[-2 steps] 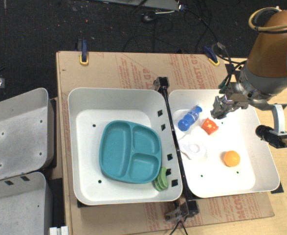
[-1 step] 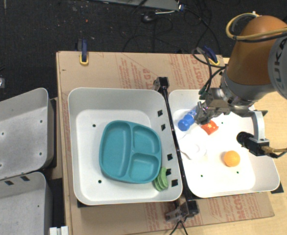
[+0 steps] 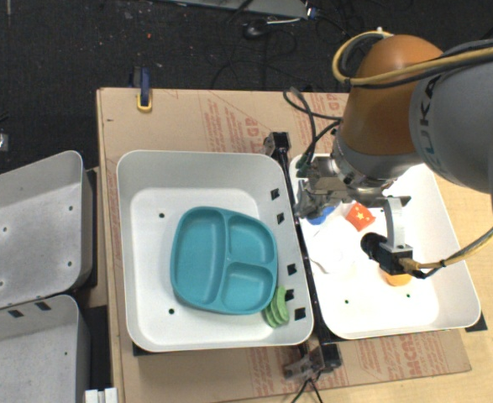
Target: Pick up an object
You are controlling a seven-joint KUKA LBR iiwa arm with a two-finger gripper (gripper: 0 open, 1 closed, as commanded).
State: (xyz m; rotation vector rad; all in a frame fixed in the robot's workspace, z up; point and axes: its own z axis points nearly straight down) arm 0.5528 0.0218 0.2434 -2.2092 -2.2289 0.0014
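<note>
My gripper (image 3: 315,198) hangs low over the left part of the right bin (image 3: 414,309), close to the wall between the two bins. Under it shows part of a small blue object (image 3: 318,217), touching or nearly touching the gripper; whether it sits between the fingers I cannot tell. A red-orange block (image 3: 360,217) lies just right of the blue one. Further toward the front, a small orange object (image 3: 398,278) rests on the bin floor. The grey arm with its orange band (image 3: 393,82) covers the bin's back part.
The left bin (image 3: 145,183) holds a teal divided plate (image 3: 224,260), and a green ridged item (image 3: 276,307) lies against the plate's front right edge. A further white tray (image 3: 28,225) sits at the far left, off the bench.
</note>
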